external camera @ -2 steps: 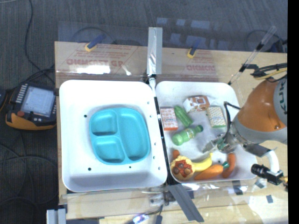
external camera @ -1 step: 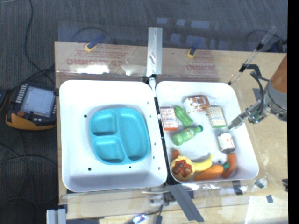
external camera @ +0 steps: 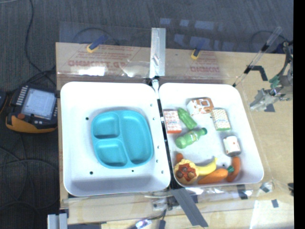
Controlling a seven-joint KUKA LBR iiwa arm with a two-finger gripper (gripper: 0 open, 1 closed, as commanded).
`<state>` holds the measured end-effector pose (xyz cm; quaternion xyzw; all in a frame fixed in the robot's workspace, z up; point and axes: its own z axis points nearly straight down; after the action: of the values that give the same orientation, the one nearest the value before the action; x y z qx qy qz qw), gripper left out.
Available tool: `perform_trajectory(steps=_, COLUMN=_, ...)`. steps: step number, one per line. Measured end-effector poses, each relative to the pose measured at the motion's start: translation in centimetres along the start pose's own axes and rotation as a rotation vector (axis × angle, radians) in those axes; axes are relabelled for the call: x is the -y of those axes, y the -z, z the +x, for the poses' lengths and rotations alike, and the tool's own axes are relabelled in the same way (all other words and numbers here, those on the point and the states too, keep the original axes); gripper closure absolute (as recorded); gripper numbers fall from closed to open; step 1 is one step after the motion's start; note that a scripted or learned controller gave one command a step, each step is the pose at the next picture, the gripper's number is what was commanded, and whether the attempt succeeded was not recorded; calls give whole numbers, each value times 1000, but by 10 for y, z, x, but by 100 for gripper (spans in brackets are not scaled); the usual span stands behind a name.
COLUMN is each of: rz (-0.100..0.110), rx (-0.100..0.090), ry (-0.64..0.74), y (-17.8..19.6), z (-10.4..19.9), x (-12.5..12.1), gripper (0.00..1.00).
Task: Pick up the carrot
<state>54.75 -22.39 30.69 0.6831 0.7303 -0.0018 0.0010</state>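
A dark carpeted floor with loose cables surrounds a wooden bench (external camera: 271, 142) bearing two shallow white bins side by side. The left bin (external camera: 76, 128) holds a blue divided tray (external camera: 121, 137). The right bin (external camera: 245, 123) holds a clutter of toy groceries.

The carrot (external camera: 213, 176) lies on its side at the front wall of the right bin, orange and tapered, running roughly left to right. A banana (external camera: 206, 166) lies against its upper edge, a round yellow-and-red item (external camera: 186, 171) touches its left end, and a red-orange piece (external camera: 234, 168) stands just beside its right end. Further back sit a green bottle (external camera: 189, 137), a small white can (external camera: 231, 145) and several small cartons (external camera: 200, 106).

Judgement on handling: the carrot appears to be a moulded toy, likely light, rigid and smooth, so it may slip or roll under a closing grip. The thicker middle section offers the best hold, with fingers set across the narrow width. Clearance is poor: the bin wall in front and the banana behind leave little room for finger entry.

Arm pose: metal hardware at the right edge, well apart from the carrot and outside the bin, is taken to be the gripper (external camera: 271, 97). Whether it is parted or closed cannot be told; nothing is seen in it.
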Motion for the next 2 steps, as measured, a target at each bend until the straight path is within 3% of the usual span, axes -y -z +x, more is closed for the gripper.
perform_trajectory(steps=1, rz=-1, rx=0, ry=-116, y=92, z=-5, x=-76, gripper=100)
perform_trajectory(steps=2, rz=0, rx=1, ry=-116, y=92, z=-5, x=-76, gripper=0)
